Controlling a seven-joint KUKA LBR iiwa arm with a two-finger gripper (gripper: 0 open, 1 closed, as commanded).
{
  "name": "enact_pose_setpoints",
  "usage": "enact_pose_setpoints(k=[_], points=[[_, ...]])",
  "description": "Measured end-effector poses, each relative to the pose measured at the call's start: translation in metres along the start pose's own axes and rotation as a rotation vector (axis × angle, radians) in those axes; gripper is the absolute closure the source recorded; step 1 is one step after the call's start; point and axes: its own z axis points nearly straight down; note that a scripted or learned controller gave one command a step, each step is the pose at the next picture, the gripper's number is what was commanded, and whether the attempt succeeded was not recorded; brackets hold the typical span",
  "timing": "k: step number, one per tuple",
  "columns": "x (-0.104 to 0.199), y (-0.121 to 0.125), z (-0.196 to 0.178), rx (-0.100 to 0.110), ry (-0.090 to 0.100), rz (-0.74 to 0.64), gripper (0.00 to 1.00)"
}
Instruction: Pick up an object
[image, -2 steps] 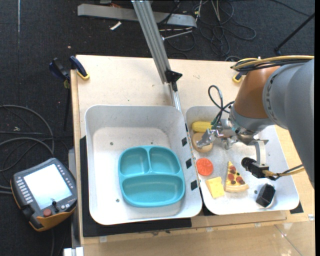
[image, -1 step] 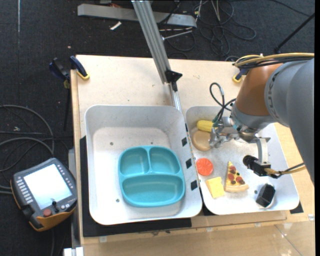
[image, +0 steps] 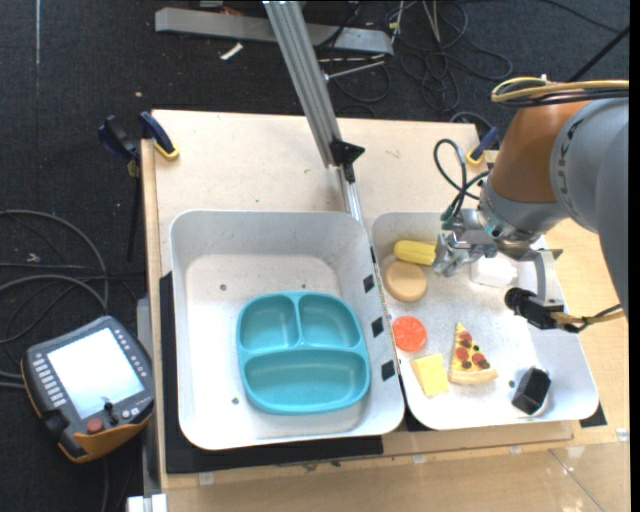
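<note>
A wooden bench seen from above holds two shallow white bins side by side. The right bin (image: 570, 385) serves as the landmark here. Inside it, near its far left corner, lies a yellow corn-like piece (image: 413, 252), and just in front of that sits a round tan bun-shaped piece (image: 406, 281). Closer to the camera along the bin's left side are a flat orange-red disc (image: 408, 333), a yellow cheese-like wedge (image: 431, 375) and, beside it, a toy pizza slice (image: 469, 356). A small black object (image: 530, 390) rests near the bin's near right corner.

The grey arm with its orange band (image: 525, 150) reaches in over the bin's far right side. Its gripper (image: 452, 252) hangs low, just right of the corn-like piece; the view is too cluttered to tell whether the claw is open, closed or touching anything.

The left bin (image: 190, 300), adjoining the right bin, contains a teal divided tray (image: 300, 352).
</note>
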Motion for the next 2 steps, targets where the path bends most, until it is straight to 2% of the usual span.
enact_pose_setpoints(k=[1, 2], points=[[-0.003, -0.003, -0.063, -0.001, 0.000, 0.000, 1.00], [-0.003, -0.002, -0.087, 0.001, 0.000, -0.001, 1.00]])
